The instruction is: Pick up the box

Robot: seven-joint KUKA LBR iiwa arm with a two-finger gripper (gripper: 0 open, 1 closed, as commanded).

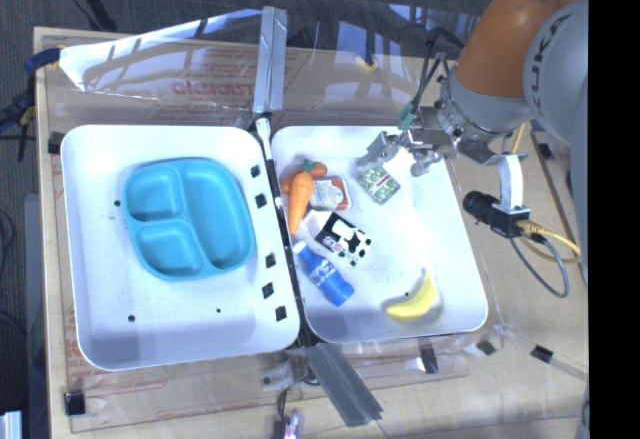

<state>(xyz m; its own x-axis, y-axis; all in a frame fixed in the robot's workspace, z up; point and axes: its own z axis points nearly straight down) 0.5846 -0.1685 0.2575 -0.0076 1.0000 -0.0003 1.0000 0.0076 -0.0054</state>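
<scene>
Gripper [398, 155] clamped on box [379, 182] — lifted.
Hanging over right bin's [455, 302] far edge, above carrot [298, 199] — banana [414, 299] near front corner.

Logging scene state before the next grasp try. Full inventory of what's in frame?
bins: 2, white, side by side on the bench
divided tray: 1, blue, three compartments, in the left bin
carrot: 1, orange with green top, right bin, near the divider
packet: 1, white and red, right bin, beside the carrot
box: 1, black and white pattern, middle of the right bin
blue can: 1, blue, lying on its side, right bin, below the box
banana: 1, yellow, right bin, front right corner
small green-and-white item: 1, right bin, back, at the gripper's fingertips; cannot tell if gripped
arm: 1, grey with orange band, reaching in from the right
gripper: 1, metallic, over the back of the right bin
</scene>
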